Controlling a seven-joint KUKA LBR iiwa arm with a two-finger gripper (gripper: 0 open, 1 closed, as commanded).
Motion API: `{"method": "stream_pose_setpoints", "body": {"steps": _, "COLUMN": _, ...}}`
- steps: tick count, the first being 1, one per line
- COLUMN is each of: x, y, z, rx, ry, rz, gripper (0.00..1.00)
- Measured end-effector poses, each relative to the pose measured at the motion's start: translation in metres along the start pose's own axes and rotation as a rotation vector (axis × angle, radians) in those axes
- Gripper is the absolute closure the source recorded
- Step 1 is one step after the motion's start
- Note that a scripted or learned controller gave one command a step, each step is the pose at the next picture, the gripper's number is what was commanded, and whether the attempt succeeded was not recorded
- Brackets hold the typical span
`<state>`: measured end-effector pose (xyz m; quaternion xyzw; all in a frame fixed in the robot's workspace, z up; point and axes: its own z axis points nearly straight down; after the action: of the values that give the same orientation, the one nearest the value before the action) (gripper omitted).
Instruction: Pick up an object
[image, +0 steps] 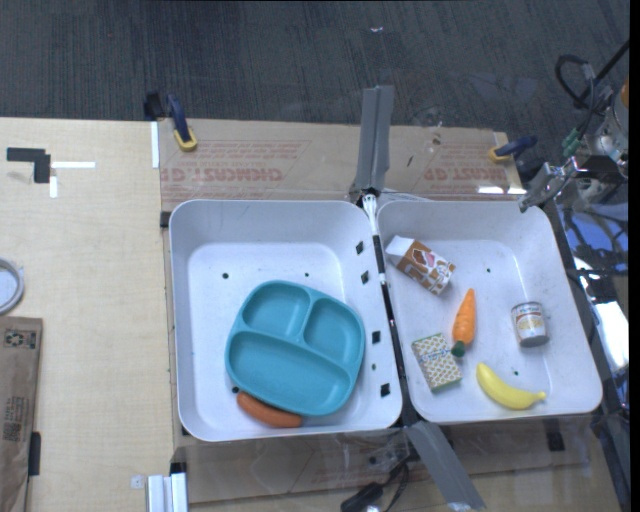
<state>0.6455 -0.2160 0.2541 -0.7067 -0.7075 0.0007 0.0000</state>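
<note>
Below and left of my gripper (548, 186), poised at the right bin's (500, 222) far corner, the can (530, 324) stands upright, nearest of the objects.

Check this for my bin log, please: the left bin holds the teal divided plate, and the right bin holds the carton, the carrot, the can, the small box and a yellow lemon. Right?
Nearly. The yellow item in the right bin is a banana, not a lemon; the camera view shows its long curved shape. The teal divided plate, carton, carrot, can and small box are as stated.

Red mirrored lettering on the cardboard sheet (300, 160) behind the bins is too blurred to read.
</note>
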Motion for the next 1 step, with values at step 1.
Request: {"method": "stream_pose_setpoints", "body": {"steps": 1, "x": 0.055, "y": -0.0548, "z": 0.0562, "rx": 0.002, "ry": 0.001, "rz": -0.002, "gripper": 0.0}}
